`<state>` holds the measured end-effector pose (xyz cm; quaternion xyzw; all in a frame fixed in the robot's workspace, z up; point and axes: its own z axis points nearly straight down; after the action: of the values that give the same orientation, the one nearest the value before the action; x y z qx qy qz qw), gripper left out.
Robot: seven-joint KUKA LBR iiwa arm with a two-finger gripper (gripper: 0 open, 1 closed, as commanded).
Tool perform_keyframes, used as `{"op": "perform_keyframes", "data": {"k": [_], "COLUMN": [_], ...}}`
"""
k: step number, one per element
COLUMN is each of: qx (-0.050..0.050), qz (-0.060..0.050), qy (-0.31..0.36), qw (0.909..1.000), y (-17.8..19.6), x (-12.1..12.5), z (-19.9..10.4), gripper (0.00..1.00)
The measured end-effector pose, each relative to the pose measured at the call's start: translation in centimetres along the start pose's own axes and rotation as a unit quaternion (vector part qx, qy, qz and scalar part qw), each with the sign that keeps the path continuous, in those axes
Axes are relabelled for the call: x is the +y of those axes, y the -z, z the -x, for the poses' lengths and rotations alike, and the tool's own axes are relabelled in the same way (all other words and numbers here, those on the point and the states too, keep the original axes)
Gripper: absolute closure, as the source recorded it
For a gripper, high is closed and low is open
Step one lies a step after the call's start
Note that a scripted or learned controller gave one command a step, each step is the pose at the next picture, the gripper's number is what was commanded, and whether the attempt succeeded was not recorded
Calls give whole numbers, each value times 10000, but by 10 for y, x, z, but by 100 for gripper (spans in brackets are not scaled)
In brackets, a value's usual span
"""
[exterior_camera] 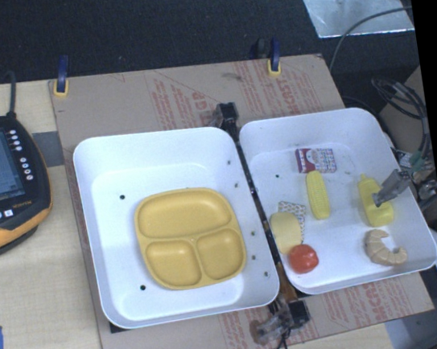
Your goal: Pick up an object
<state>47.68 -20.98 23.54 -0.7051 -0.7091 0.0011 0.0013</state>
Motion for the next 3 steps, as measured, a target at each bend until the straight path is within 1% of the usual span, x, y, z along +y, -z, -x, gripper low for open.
{"op": "perform_keyframes", "data": {"k": [1,2,3], "qx": [-2,-5,-7], "qz": [-10,-1,-10], "qy": [10,17,4], "qw": [10000,10000,10000], "y": [-103,-118,-143], "x": [55,107,97], "z": [-17,-85,-72], "gripper": [0,0,0]}}
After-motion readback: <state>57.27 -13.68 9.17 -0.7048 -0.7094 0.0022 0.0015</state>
